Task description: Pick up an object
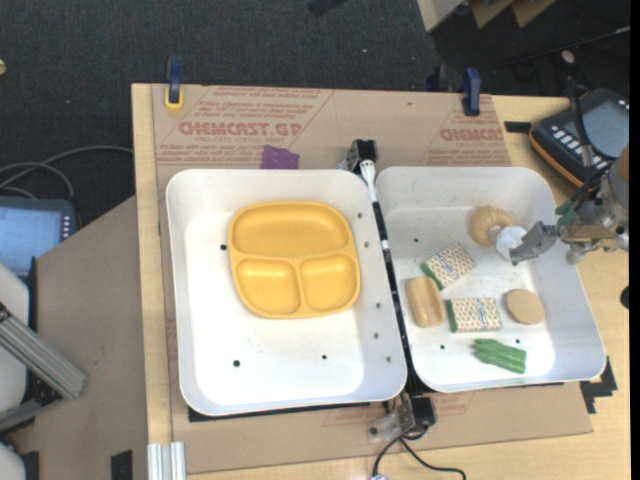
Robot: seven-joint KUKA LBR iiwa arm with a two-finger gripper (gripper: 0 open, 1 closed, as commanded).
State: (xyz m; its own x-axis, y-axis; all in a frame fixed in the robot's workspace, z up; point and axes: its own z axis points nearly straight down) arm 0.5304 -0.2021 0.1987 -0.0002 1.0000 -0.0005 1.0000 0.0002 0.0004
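The right bin (pixel 570 353) holds several small things: a round tan bun (pixel 487 222), a small white and blue piece (pixel 510 237), two green-patterned packets (pixel 447 265) (pixel 474 314), a tan hot-dog roll (pixel 424 301), a round beige cookie (pixel 523 306) and a green pod-like piece (pixel 499 355). My gripper (pixel 530 244) reaches in from the right edge, low over the bin's upper right part. Its tip is just right of the white and blue piece and beside the tan bun. I see nothing held in it.
The left bin (pixel 200 368) carries a yellow divided plate (pixel 295 258). A black bracket (pixel 362 154) sits at the top of the seam between the bins. Clamps (pixel 175 93) (pixel 471 98) pin the brown board at the back.
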